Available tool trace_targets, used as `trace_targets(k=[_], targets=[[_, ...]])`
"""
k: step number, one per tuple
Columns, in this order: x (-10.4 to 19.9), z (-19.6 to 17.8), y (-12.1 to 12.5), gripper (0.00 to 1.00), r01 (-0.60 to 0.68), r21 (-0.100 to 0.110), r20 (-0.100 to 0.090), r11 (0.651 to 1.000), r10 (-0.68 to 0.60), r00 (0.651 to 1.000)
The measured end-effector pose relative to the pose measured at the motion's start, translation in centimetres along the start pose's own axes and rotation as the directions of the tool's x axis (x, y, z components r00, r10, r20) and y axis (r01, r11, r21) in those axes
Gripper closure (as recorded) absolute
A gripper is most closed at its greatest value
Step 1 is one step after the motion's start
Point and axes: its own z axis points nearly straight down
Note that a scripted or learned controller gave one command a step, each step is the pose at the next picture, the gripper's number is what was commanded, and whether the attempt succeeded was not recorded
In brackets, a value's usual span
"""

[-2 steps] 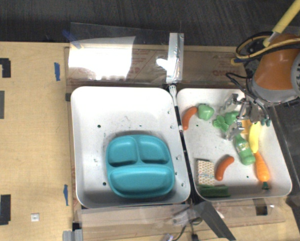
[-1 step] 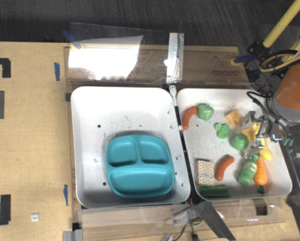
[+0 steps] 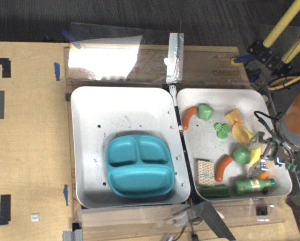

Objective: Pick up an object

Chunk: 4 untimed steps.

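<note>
Gripper (image 3: 264,159): at the right bin's right side, low among the toys; whether its fingers are spread or pressed together cannot be told.
Arm: orange band (image 3: 296,115) at the view's right edge.
Right bin (image 3: 225,95): holds toy food, namely carrot (image 3: 222,167), green bottle (image 3: 254,186), yellow banana (image 3: 240,130), green pieces, patterned card (image 3: 206,171).
Nearest items: green bottle and a yellow piece just beside the gripper.
Left bin (image 3: 90,134): teal divided tray (image 3: 139,165).

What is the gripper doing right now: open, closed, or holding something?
Gripper: cannot be told. It hangs low over the right bin, among the toy food by the green bottle.
</note>
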Motion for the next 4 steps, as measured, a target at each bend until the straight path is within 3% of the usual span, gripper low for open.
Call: trace_targets(k=[1, 3, 4], targets=[[1.4, 0.0, 0.5, 0.00, -0.130, 0.000, 0.004, 0.992, 0.130, 0.991], [3.6, -0.2, 5.4, 0.00, -0.115, -0.001, 0.011, 0.993, 0.115, 0.993], [3.4, -1.3, 5.5, 1.00, -0.113, -0.001, 0.018, 0.994, 0.113, 0.993]])
